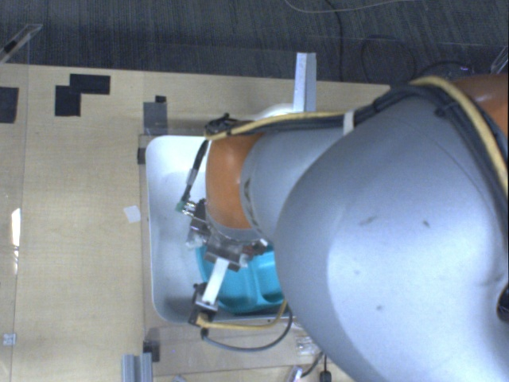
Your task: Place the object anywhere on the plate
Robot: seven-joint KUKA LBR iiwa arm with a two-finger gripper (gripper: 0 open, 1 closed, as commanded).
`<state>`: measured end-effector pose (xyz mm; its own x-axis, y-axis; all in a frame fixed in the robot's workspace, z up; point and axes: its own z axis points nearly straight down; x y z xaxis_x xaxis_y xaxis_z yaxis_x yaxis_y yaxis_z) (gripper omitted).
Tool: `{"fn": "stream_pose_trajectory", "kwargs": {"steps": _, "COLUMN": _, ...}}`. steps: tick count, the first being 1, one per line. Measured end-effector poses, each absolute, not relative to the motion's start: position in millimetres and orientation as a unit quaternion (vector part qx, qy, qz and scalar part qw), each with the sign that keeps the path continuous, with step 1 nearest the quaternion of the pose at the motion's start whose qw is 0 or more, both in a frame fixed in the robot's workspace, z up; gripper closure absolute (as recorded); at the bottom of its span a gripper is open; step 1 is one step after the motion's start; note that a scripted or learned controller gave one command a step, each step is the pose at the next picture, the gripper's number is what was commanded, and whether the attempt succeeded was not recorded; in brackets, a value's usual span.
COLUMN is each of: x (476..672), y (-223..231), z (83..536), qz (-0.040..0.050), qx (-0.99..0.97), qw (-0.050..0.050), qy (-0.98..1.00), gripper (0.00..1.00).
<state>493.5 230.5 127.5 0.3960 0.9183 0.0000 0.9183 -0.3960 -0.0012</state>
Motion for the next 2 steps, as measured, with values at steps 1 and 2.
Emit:
{"fn": "stream_pose_trajectory", "kwargs": {"steps": 1, "x": 514.1, "y": 232.7, "z": 101.4, "qz": -0.0051, "qx": -0.913, "qw": 0.003, "qy": -0.408, "gripper": 0.0}}
{"fn": "stream_pose_trajectory", "kwargs": {"steps": 2, "x": 514.2, "y": 232.6, "z": 101.3, "qz": -0.005, "qx": -0.913, "qw": 0.003, "qy": -0.408, "gripper": 0.0}}
